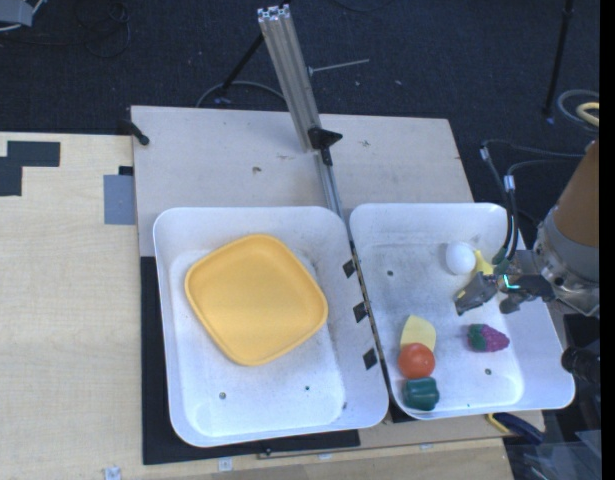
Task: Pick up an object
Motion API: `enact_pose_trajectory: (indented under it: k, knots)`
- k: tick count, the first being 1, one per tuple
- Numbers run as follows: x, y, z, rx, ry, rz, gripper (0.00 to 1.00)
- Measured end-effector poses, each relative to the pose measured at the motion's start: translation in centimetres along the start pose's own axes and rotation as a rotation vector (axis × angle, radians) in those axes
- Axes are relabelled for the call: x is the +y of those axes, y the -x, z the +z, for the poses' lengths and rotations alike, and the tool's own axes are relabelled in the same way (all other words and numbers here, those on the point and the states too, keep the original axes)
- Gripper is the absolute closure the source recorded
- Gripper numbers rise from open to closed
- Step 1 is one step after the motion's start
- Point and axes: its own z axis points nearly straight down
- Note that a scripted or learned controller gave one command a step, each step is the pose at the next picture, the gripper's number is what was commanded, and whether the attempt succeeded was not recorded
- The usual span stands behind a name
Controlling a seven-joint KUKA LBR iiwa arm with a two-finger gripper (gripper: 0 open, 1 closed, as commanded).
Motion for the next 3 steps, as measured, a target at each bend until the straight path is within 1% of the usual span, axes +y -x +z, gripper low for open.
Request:
enact_pose_trajectory:
  k: [1, 2, 3]
  knots:
    - [0.0, 0.0, 0.0, 0.0, 0.0, 0.0, 0.0]
    - [-0.1, -0.2, 4.2, 0.001, -0.003, -0.001, 0.0]
    - [-0.1, 0.6, 10.0, 0.001, -0.005, 0.0, 0.0]
